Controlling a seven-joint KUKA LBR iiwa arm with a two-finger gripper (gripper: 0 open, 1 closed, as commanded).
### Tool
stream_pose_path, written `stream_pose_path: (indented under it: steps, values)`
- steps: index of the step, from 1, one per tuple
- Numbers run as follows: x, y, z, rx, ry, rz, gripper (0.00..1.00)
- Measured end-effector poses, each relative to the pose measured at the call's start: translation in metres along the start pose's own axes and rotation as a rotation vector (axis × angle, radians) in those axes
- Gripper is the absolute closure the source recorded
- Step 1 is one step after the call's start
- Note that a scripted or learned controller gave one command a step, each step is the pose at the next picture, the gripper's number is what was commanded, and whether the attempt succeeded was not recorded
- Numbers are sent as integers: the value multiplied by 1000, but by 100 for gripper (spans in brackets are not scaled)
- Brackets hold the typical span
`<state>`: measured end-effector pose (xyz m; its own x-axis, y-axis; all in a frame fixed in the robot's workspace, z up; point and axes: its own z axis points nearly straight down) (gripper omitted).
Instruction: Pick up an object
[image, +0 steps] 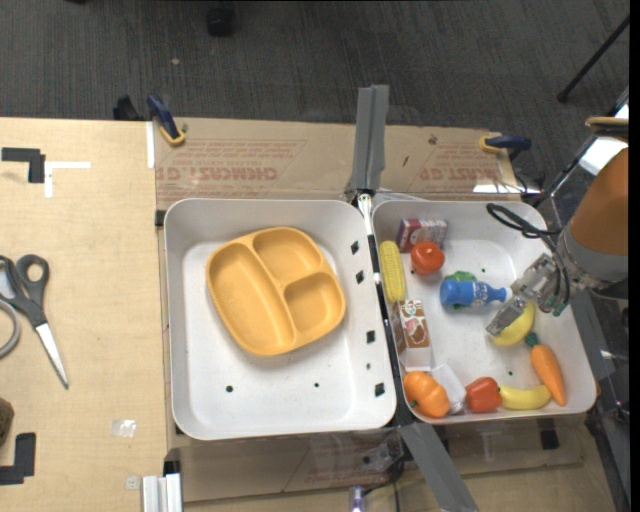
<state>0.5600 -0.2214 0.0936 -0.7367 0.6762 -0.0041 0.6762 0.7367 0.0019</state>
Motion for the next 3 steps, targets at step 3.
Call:
stream_pose_path:
  steps: [3]
  values:
    - [55,81,1,0,2,-224,0]
